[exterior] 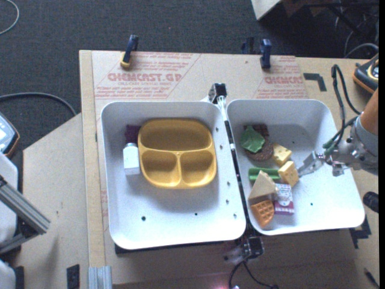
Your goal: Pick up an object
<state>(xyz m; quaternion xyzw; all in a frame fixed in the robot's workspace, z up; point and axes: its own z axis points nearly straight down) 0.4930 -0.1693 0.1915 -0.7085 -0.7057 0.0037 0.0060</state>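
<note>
Right: metal gripper fingers apart, unladen, beside yellow cheese wedge; glossy white bin.

Arm enters from the right edge and reaches over the right bin, wrist low and roughly level above that bin's right half. Gripper points left toward the bin's centre, slender fingers tapering to a tip. Finger spacing not resolvable from this angle; nothing seen between them.
</note>
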